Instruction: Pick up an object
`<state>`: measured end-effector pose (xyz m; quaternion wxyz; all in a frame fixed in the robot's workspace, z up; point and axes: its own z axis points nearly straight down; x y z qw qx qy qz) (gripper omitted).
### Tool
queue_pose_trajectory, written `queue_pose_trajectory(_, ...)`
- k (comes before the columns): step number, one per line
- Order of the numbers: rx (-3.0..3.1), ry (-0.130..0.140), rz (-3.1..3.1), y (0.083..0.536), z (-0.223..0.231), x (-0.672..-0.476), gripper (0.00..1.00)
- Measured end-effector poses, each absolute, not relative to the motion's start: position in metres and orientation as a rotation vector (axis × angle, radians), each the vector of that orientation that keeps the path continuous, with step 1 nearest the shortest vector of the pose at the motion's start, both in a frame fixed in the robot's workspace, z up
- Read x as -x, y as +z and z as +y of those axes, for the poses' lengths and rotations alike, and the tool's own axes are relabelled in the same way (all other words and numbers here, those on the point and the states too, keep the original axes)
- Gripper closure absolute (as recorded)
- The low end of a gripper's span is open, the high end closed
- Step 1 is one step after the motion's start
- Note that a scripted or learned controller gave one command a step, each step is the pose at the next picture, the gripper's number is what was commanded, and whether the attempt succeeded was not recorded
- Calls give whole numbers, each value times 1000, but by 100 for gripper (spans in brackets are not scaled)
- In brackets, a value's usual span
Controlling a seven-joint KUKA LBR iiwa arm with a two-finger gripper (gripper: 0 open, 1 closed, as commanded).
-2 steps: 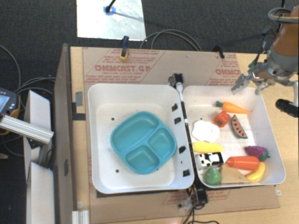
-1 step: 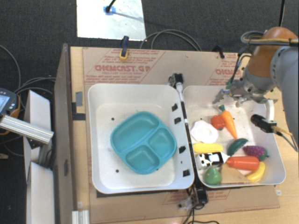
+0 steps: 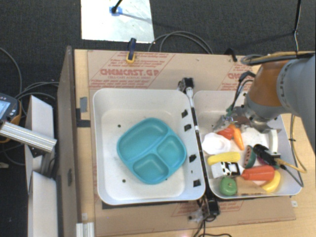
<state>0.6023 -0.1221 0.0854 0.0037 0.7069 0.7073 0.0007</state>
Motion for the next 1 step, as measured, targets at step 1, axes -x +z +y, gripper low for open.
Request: queue_pose_trajectory(1,-2216,5,2219,96,-122,-605,100)
